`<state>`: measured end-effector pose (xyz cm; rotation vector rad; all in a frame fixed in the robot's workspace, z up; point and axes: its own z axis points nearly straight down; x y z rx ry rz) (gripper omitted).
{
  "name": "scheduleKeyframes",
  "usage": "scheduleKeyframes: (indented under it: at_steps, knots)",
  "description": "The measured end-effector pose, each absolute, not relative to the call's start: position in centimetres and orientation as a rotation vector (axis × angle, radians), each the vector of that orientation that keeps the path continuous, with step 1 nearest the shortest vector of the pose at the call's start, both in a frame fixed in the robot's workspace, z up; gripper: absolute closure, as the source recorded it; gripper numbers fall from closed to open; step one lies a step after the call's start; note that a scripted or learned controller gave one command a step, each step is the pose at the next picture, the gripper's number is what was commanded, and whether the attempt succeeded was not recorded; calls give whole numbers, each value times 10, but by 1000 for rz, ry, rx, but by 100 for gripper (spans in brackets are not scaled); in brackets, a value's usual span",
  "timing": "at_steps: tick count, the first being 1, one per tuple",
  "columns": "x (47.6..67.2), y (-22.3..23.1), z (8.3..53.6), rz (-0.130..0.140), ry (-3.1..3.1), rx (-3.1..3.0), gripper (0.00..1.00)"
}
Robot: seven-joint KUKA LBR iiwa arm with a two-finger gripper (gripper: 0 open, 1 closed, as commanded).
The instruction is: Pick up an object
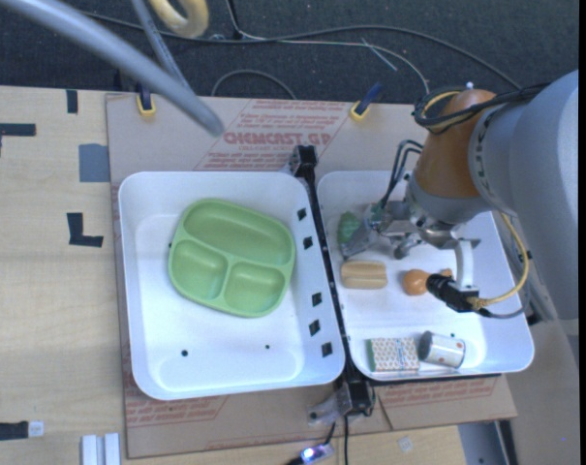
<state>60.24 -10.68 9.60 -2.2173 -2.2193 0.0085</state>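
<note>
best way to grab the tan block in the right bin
The tan block lies flat in the right bin, long axis across the view, with bare floor on its near and far sides. Probably best to come straight down and close the jaws across its short width at mid-length. A green object sits just beyond it and an orange one to its right, so keep clear of its ends.

A green divided plate (232,257) lay in the left white bin (147,347). Both bins sat on a cardboard sheet printed in red (273,136), held at its far edge by a yellow clamp (145,106) and a blue clamp (367,97). Black cables (273,35) trailed over dark carpet (389,8) behind.
</note>
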Motion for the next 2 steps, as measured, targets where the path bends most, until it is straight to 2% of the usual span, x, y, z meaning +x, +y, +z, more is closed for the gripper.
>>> scheduleKeyframes:
  at_steps: [1, 2]
  knots:
    - [604, -106, 109, 3, -2222, -2216, 100]
    - [603, -109, 170, -2, -2224, -2220, 100]
